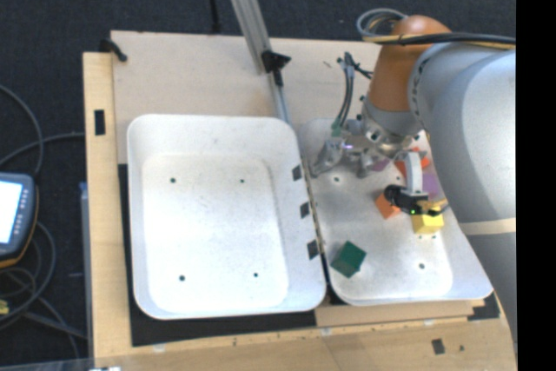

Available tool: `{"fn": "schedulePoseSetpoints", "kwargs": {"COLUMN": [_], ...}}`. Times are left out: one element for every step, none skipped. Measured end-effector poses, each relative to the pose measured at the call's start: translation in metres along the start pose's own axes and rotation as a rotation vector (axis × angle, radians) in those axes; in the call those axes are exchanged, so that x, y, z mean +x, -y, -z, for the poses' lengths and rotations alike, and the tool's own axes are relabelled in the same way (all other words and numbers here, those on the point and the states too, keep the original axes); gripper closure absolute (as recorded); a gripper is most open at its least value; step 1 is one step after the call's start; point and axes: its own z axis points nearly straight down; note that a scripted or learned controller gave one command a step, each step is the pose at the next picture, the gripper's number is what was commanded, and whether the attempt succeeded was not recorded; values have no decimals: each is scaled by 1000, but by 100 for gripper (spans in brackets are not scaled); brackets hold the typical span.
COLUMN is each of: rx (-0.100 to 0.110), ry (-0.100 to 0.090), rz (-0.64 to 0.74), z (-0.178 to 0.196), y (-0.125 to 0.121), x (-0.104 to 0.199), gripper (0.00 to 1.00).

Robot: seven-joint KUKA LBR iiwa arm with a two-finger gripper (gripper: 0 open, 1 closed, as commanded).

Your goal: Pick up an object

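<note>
Arm (452, 126) comes in from the right, orange band (395, 74) above the wrist. Tool (346, 155) sits low over the back-left part of the right bin (391, 278), just beside the rim it shares with the left bin (217, 221). Can't tell if the tool is spread or pressed together, since the wrist hardware blocks the view at this angle. Pick candidates are all in the right bin. Green block (349, 258) is at the front-left, close to the shared rim, flat on the bin floor, turned a bit askew and well apart from the tool. Orange block (386, 205) is mid-bin towards the right. Yellow block (426, 222) is near it on the right and a touch nearer the front. The arm's body overhangs that side, so can't tell whether those two touch. Both bins sit side by side on the light wooden worktop (191, 74). Aluminium profile (243, 0) slants down from the top of the view to the back of the gap between the bins. Pendant with a lit screen (12, 217) is at the far left edge, off the worktop, over dark floor.
</note>
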Motion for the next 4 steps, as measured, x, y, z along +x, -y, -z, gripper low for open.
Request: {"fn": "schedulePoseSetpoints", "kwargs": {"rx": [-12,-51,-58,-72], "ry": [-10,7,9,16], "rz": [0,7,8,10], "z": [1,2,29,4], "y": [3,65,73,114], "x": [-68,-63,-85,-40], "gripper": [0,0,0,0]}}
